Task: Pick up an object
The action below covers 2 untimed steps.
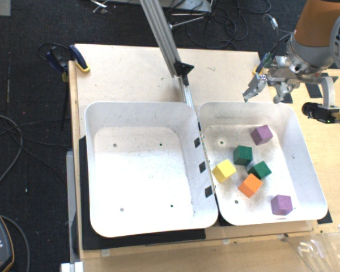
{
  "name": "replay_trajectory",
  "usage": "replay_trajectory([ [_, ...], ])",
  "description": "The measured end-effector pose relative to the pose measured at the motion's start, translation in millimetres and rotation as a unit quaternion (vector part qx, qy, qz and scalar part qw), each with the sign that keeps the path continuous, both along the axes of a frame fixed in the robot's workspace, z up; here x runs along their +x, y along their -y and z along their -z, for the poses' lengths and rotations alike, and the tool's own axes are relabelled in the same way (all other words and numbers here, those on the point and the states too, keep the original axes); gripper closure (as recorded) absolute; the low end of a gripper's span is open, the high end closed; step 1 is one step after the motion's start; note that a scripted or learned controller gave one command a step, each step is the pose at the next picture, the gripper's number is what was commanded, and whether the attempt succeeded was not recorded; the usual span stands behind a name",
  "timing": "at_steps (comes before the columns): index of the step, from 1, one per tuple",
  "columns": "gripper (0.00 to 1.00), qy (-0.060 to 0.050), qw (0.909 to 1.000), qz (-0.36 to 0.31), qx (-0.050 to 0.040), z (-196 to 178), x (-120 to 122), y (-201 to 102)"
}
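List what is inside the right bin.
The right bin holds six blocks: two purple, two green, one yellow, one orange. Nothing covers them.

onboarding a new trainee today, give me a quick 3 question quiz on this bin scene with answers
1. How many blocks lie in the right bin?
2. True or false: the claw is holding a block.
3. Which block lies nearest the divide between the two bins? A) orange B) yellow C) purple

Key:
1. Six: two purple, two green, one yellow, one orange.
2. False: it hangs over the bin's far rim, apart from every block, nothing between its fingers.
3. B, the yellow block.
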<state>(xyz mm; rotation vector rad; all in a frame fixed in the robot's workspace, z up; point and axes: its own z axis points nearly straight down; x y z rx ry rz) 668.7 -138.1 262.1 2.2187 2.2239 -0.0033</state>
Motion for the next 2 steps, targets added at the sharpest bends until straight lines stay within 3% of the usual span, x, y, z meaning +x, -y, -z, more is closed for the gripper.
replay_trajectory([
  [1, 0.00, -0.004, 1.0000, 0.004, 0.0005, 125.4, -40.0, 77.0],
  [2, 0.00, -0.001, 1.0000, 0.000, 0.0015, 169.1, -63.5, 41.6],
])
